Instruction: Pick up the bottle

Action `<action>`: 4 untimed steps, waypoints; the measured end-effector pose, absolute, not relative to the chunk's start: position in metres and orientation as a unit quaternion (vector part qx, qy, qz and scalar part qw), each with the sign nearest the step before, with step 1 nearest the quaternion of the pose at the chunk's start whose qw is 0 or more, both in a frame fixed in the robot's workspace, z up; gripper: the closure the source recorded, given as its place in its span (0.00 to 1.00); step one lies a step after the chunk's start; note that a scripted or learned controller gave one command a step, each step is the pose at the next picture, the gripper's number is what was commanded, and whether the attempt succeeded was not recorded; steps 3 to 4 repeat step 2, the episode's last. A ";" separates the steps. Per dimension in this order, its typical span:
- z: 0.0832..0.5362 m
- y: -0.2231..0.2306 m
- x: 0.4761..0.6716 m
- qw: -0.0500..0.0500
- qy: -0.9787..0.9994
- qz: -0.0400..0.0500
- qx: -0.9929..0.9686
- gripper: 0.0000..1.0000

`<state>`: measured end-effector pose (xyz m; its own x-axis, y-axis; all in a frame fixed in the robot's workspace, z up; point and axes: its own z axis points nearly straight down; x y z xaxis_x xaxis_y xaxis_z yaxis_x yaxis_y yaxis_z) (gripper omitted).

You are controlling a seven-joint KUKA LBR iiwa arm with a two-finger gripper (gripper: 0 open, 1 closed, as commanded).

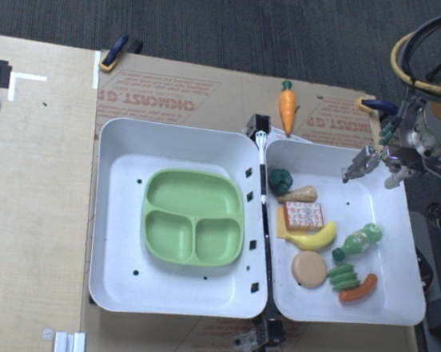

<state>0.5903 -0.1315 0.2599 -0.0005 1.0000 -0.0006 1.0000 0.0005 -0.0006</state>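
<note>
Gripper: fingers spread, nothing between them, above right bin's far edge.
Green bottle: on its side in right bin, nearer the camera than gripper, long axis diagonal.

Dark grey carpeted floor up top, light wooden bench top below, brown printed cardboard sheet laid across it. Even lighting.

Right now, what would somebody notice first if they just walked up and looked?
Probably the big green plate with three sections, alone in the left bin. Next, the pile of toy food in the right bin, where the green bottle lies beside a banana. The robot's hand hangs over that bin's far right corner.
</note>
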 end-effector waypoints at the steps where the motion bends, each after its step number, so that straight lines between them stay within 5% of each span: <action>1: 0.269 -0.132 0.591 -0.001 -0.708 0.001 -0.706 1.00; 2: 0.303 -0.204 0.539 -0.001 -0.701 0.001 -0.713 1.00; 4: 0.303 -0.204 0.539 -0.001 -0.701 0.001 -0.713 1.00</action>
